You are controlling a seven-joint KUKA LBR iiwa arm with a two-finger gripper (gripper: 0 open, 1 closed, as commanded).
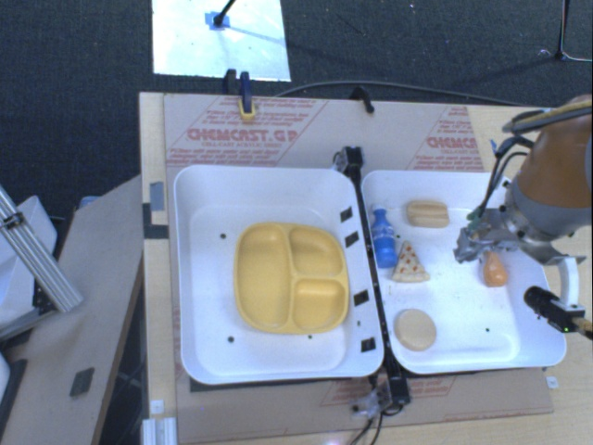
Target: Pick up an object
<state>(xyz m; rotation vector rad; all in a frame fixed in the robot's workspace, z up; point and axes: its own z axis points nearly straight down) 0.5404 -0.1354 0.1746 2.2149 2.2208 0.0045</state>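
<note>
I'm low over the right-hand shallow white bin [533,346], my gripper [474,245] hanging near its right side, and from this angle there's no telling how my jaws stand, wide or narrow. Nothing can be seen held.

Closest target: the small orange carrot-shaped toy [495,269], lying just beside my tip, toward the bin's right wall. It looks like light, hard plastic, smooth and rounded, so I'd judge it apt to squirt out sideways if pinched off-centre. Best bet is across its thick middle, jaws square to its long axis.

Counting the right bin: one orange toy, one tan oblong bread-roll toy [427,213] up near the far edge, one blue plastic bottle [383,237] lying against the divider side, one triangular pizza-slice toy [409,262] just beside the bottle, and one round tan cookie-like disc [415,329] near the front. Five pieces, one of each.

The disc and the slice lie flat, which I reckon leaves little edge to bite. The roll looks chunkier and friendlier to grab. The bottle seems too near the wall for an easy approach.

Over in the left-hand white bin [199,276]: one yellow plastic divided plate [292,277], three compartments, sitting in the middle. Broad, stiff, likely awkward for me.
</note>
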